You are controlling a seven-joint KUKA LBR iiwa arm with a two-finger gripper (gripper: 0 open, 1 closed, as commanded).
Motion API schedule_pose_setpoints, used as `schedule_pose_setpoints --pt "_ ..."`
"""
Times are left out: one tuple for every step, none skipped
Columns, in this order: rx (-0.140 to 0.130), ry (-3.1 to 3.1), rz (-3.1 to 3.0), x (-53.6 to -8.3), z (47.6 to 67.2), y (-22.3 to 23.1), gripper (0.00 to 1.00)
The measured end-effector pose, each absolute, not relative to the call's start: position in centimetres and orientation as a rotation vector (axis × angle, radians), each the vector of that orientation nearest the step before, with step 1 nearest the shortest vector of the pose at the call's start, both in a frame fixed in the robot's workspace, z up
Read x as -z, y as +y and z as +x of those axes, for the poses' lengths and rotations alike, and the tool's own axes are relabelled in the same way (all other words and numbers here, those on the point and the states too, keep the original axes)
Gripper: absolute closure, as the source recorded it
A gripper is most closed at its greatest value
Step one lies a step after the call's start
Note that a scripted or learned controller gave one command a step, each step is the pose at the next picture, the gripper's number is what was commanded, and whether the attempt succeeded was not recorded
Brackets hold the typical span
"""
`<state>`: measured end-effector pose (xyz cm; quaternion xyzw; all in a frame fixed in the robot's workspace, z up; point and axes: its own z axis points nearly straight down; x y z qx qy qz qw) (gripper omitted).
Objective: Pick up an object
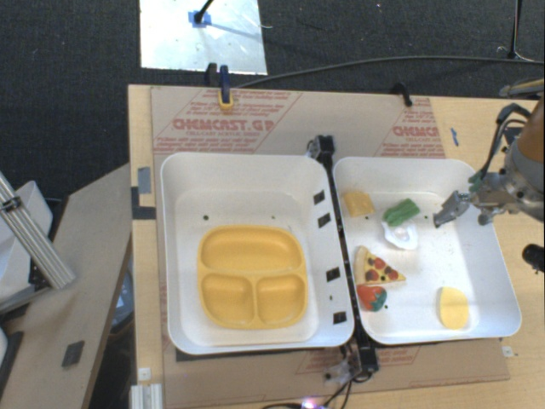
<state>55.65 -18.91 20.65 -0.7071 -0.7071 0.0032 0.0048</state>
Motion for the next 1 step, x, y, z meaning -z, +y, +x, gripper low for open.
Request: schedule_pose_setpoints --pt "0.001 -2.226 -2.218 -21.41 55.93 -18.84 0.0"
